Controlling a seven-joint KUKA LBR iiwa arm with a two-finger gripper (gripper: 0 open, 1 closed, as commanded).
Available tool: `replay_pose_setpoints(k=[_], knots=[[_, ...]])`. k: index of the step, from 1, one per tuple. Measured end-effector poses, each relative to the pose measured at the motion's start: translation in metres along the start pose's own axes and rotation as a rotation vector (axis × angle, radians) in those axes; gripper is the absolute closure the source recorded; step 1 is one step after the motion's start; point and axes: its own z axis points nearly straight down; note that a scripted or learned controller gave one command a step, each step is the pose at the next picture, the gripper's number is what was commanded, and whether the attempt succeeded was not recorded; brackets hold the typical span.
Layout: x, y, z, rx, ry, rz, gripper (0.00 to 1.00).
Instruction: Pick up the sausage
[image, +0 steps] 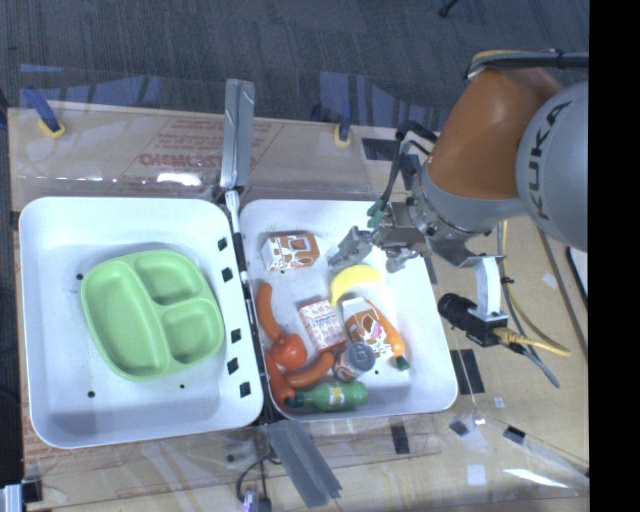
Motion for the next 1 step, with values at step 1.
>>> replay_pose_setpoints(k=[1], knots=[[0.0000, 0.0000, 0.0000, 0.000, 0.000, 0.000, 0.00]])
